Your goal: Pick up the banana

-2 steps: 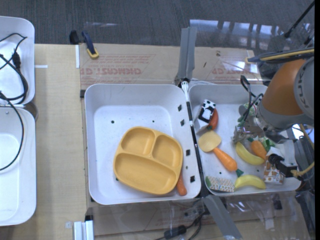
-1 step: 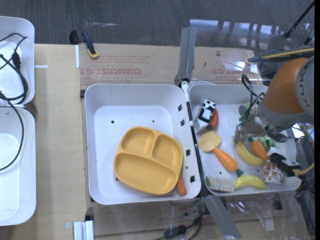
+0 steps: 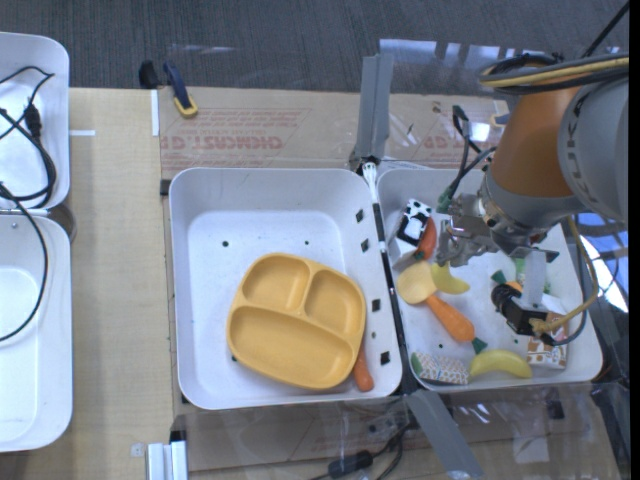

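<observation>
We count two white bins on the bench (image 3: pixel 110 268), side by side. Taking the right bin (image 3: pixel 585 353) as our landmark, the left bin (image 3: pixel 200 298) lies just beside it on its left and carries one yellow divided plate (image 3: pixel 297 320), with one small orange piece (image 3: pixel 362 375) at the plate's lower right edge.

Inside the right bin we see one banana (image 3: pixel 501 365), lying flat near the front wall, well clear of the arm. Just to its left sits one speckled flat piece (image 3: pixel 441 369). Toward the bin's middle lies one carrot (image 3: pixel 451 319), and above it two pale yellow pieces (image 3: pixel 432 282) touch each other. One black-and-white block (image 3: pixel 413 223) sits near the bin's back left corner.

The tool (image 3: pixel 462 243) hangs over the bin's back half, above the yellow pieces; we cannot tell how it is set.
</observation>
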Robot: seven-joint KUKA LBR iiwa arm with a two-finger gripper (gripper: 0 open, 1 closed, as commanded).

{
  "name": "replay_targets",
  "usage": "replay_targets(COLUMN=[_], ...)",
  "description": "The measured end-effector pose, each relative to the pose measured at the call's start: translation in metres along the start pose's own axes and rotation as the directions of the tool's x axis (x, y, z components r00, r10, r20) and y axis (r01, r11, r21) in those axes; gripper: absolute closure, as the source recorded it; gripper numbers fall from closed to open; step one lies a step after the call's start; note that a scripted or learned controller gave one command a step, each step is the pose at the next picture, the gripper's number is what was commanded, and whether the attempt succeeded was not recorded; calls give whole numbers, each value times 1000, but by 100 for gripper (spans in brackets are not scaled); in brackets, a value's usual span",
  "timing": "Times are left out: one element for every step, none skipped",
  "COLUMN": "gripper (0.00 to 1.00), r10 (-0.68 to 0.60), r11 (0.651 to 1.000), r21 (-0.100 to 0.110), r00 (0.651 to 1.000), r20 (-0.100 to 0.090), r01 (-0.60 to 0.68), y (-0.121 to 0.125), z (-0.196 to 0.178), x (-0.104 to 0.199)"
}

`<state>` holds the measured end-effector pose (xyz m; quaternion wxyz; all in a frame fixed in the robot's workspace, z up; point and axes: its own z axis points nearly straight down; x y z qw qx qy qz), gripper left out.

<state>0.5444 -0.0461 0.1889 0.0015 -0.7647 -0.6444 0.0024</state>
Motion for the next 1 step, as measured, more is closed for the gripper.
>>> replay_targets(gripper=[100], r10=[387], r11=[922], r21=[1], r00=[922], r20=[3], r01=[-387], y=[45], z=[0], x=[-20])
